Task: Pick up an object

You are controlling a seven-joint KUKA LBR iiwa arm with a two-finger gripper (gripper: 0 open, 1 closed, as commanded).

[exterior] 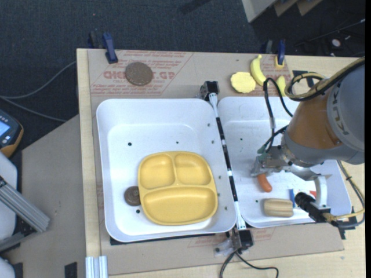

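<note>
Jaws (262, 168) low over right bin (246, 116) (bench (93, 155) plywood, floor dark)

Fixed above the desk (87, 155), looking down at a slant on both white bins (116, 132), from moderate height

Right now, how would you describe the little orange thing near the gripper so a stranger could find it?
Look in the right-hand white bin, just below the gripper. The small orange carrot-like piece lies on the bin floor above a tan bread-roll shape; it is slimmer and bright orange.
</note>
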